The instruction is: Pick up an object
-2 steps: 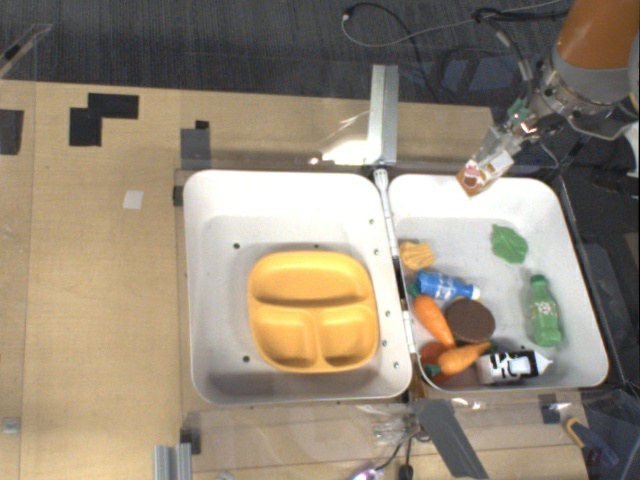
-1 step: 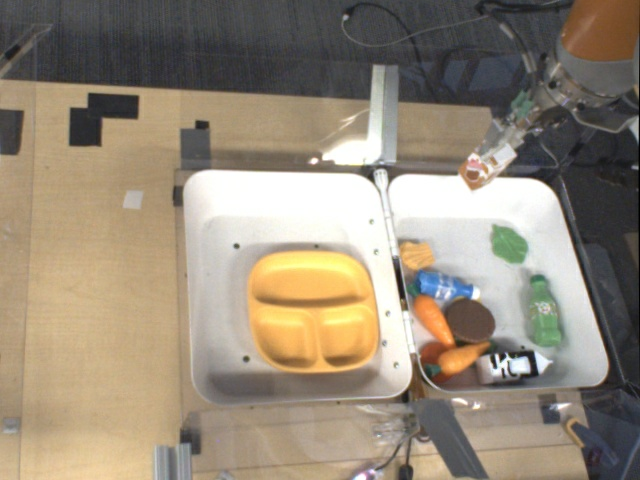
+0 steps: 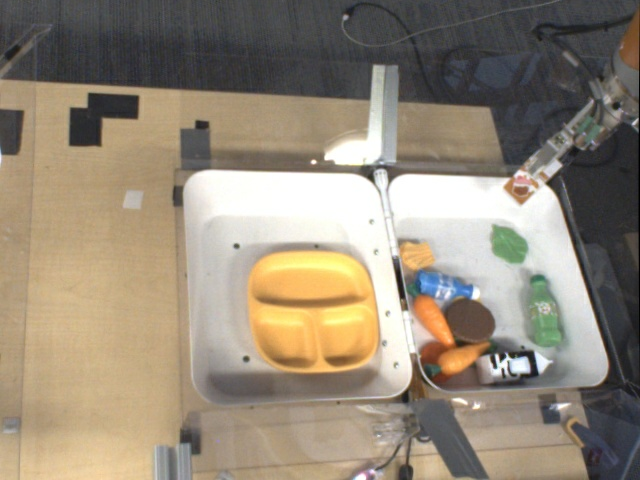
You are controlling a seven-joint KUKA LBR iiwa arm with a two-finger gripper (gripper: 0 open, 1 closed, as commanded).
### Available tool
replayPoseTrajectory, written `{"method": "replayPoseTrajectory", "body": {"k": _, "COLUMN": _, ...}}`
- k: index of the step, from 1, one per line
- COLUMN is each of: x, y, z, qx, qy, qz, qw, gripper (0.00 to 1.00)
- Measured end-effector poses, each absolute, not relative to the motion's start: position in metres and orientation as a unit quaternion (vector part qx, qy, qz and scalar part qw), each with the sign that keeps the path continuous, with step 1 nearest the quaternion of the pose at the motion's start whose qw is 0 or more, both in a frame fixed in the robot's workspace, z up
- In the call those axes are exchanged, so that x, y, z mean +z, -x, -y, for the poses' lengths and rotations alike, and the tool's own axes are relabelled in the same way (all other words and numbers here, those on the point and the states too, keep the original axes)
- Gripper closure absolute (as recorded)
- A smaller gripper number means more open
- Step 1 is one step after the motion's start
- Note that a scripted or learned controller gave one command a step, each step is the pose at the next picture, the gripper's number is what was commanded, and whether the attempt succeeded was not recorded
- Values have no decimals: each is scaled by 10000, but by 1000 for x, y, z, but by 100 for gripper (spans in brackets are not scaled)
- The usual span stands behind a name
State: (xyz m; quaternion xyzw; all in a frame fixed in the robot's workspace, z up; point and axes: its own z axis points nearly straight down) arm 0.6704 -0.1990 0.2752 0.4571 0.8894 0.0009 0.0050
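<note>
Cookie sitting between jaws of gripper, jaws clamping it, hanging over right bin's far corner; yellow tray lying in left bin.

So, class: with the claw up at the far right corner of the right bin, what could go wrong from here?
1. The small brown-orange item at the claw sits over the right bin's rim; if dropped, it might land outside.
2. The carrots, brown disc and blue bottle lie crowded together, so a grasp there may catch two or slip.
</note>
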Motion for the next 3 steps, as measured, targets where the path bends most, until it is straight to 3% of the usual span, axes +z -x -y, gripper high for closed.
{"method": "replayPoseTrajectory", "body": {"k": 2, "x": 252, "y": -664, "z": 46, "qx": 15, "qy": -5064, "qz": -8623, "qw": 24, "gripper": 100}}
{"method": "replayPoseTrajectory", "body": {"k": 3, "x": 274, "y": -670, "z": -41, "qx": 22, "qy": -4595, "qz": -8882, "qw": 31, "gripper": 100}}
